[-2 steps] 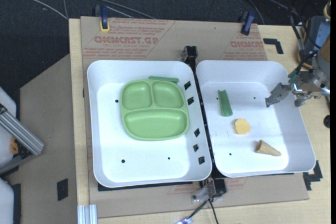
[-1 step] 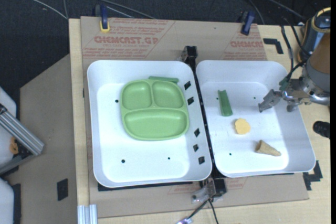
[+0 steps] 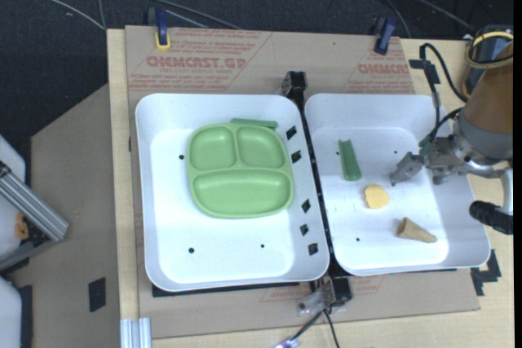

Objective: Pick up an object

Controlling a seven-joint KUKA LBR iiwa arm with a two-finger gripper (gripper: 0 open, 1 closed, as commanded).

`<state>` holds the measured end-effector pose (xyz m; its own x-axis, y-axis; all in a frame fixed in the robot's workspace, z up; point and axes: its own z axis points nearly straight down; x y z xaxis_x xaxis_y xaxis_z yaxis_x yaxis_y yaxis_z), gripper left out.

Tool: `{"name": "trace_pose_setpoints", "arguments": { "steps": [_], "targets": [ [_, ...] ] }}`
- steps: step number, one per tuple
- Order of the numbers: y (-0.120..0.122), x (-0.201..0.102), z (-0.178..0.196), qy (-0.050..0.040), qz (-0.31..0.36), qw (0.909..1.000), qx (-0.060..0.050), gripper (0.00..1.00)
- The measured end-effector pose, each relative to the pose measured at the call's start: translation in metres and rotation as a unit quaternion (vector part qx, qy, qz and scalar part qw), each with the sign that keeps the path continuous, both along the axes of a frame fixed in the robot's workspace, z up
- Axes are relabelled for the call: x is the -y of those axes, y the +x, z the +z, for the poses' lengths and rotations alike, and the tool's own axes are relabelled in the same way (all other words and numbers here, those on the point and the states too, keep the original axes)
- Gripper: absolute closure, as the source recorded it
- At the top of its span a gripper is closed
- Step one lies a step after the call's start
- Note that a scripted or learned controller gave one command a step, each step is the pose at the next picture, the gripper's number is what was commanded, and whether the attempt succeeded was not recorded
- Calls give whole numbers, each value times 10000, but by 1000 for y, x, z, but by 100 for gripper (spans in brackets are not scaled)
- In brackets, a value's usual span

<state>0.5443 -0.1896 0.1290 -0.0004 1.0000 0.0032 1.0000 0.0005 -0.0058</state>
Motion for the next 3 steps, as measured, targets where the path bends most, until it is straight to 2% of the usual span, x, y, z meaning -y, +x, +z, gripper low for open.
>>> {"name": "trace_pose_setpoints", "arguments": {
  "steps": [1,2,3],
  "targets": [
    [2,1,14,-10,0,10000,34,100],
    [5,2,79,-29,4,10000,67,100],
    [6,3,124,-27,4,10000,63,100]
  ]
}}
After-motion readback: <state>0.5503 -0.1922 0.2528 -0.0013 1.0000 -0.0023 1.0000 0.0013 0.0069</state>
